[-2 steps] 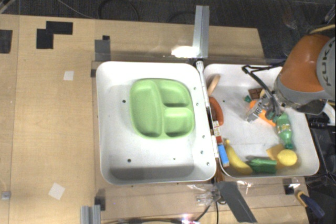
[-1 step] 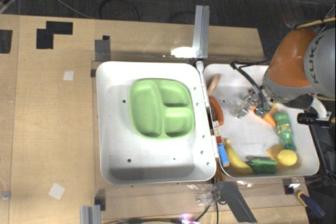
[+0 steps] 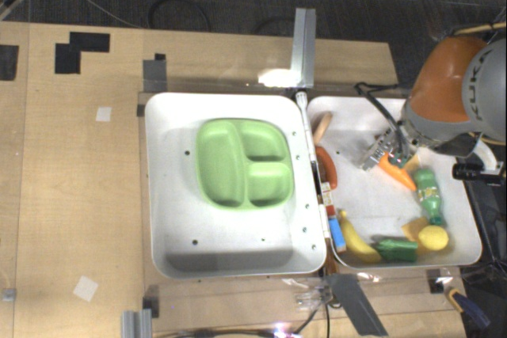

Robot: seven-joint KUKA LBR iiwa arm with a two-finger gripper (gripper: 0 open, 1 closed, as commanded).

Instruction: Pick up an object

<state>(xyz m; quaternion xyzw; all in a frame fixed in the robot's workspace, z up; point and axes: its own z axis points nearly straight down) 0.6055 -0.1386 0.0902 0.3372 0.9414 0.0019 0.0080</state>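
Observation:
My gripper (image 3: 382, 152) is low over the right bin (image 3: 356, 194), in its upper right part. It hangs right beside an orange carrot (image 3: 398, 173), touching or nearly touching the carrot's upper end. I see nothing clearly gripped. The same bin holds a green bottle (image 3: 428, 196), a yellow lemon (image 3: 432, 237), a banana (image 3: 358, 242), a dark green block (image 3: 396, 250), a blue item (image 3: 336, 233), a red sausage-shaped item (image 3: 326, 168) and a tan stick (image 3: 321, 127).
The left bin (image 3: 170, 194) holds a green divided plate (image 3: 242, 163). A metal post (image 3: 304, 47) stands behind the seam between the bins. The arm's orange band (image 3: 447, 83) rises over the right bin's far right corner.

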